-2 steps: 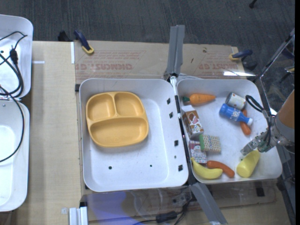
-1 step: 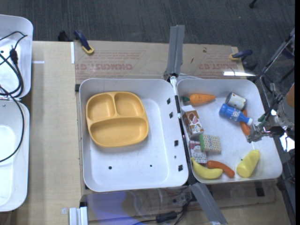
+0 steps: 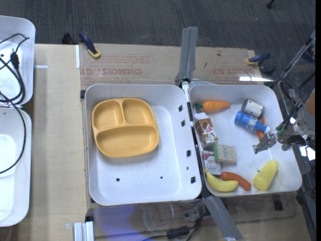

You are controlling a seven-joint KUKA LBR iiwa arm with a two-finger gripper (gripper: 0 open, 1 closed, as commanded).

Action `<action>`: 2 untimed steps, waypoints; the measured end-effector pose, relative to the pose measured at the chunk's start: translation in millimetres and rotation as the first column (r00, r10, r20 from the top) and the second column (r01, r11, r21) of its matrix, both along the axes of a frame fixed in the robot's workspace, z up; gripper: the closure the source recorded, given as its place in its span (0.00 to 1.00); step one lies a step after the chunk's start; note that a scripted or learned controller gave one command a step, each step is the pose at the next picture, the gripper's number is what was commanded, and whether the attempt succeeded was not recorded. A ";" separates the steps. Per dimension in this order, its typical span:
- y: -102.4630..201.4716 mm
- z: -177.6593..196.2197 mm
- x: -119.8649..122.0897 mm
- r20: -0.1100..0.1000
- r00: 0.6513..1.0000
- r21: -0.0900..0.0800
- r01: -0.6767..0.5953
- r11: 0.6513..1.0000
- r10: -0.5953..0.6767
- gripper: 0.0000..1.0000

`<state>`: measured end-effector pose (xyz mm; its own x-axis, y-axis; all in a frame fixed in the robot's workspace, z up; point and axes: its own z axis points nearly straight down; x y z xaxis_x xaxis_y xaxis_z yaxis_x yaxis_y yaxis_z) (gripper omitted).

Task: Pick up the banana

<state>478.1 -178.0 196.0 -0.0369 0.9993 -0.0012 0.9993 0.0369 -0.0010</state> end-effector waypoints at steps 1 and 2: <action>-37.4 -95.6 0.1 0.000 0.987 0.005 -0.160 0.987 0.160 0.00; -38.1 -87.1 0.2 0.000 0.987 0.003 -0.159 0.987 0.159 1.00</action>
